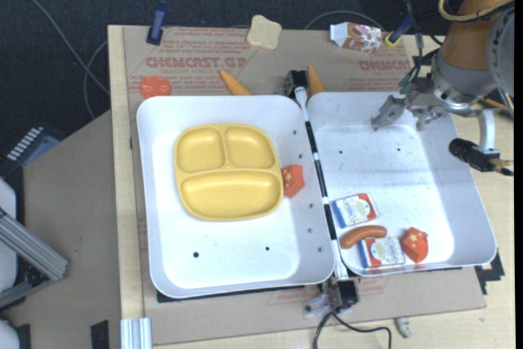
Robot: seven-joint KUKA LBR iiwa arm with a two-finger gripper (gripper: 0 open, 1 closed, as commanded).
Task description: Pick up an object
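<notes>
Leftmost, left bin [163,257] holds a yellow divided plate [228,172], red piece [292,179] touching its right edge. Right bin [458,200]: milk carton [354,209], sausage [363,235] lying roughly left-right, strawberry [415,243], all at the near edge. End effector [406,114], fingers spread and empty, hovers over the far end; sausage lies toward the camera from it.

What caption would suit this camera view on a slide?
Robot end effector hovering over the right bin, which holds small toy foods; a yellow divided plate sits in the left bin.
</notes>
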